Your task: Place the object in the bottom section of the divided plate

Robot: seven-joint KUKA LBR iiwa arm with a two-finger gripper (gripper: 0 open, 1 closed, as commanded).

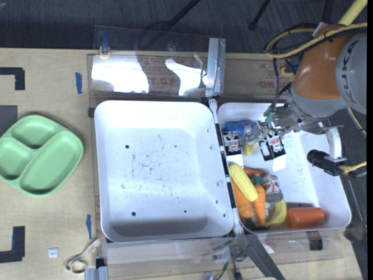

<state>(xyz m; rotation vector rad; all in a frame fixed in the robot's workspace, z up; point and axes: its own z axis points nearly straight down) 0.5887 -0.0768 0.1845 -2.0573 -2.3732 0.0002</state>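
tool [269, 134]: low in right bin [326, 179], jaw state cannot be told | corn [242, 181]: judged light, stiff, slippery; mid-cob grasp advised | divided plate [38, 154]: far left

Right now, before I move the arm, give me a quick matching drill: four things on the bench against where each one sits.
Things:
1. plate
2. corn
3. sausage
4. gripper

Places:
A. right bin, along its near edge
B. bench, left of both bins
C. over the right bin's far part
D. right bin, next to the divider between the bins

Pairs: 1-B, 2-D, 3-A, 4-C
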